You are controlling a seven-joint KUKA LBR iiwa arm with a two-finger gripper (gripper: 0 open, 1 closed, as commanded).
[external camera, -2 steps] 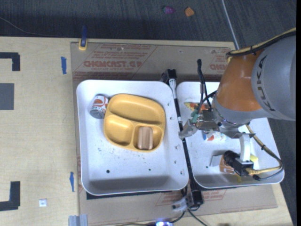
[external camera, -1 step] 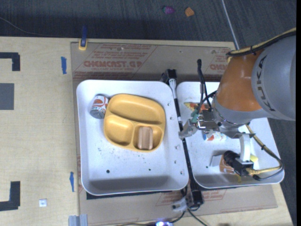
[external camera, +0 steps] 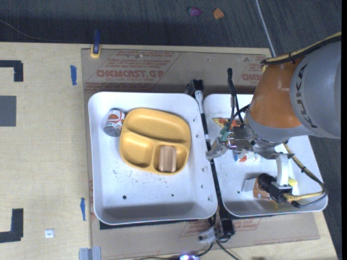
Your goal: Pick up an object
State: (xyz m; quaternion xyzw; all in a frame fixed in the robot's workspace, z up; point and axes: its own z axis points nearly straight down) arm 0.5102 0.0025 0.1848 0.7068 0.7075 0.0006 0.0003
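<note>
Yellow plate (external camera: pixel 154 124) is the biggest thing you could go for. It lies flat in the left bin (external camera: pixel 103 199), nearer that bin's far wall. The plate is divided into compartments, and a tan block (external camera: pixel 166 158) rests in the small compartment at its lower right. A small red-and-white can (external camera: pixel 113 122) sits right against the plate's upper-left rim.

To the right of the plate, just across the divide between the bins, you see the gripper (external camera: pixel 219 146) over the near-left part of the right bin (external camera: pixel 312 150), close to the plate's right rim but apart from it. You cannot tell how far open it is or whether it has hold of anything. Small coloured items (external camera: pixel 222 122) lie close by the gripper, right of the plate. An orange-brown piece (external camera: pixel 261 187) lies farther right still, lower than the plate's bottom rim.
</note>
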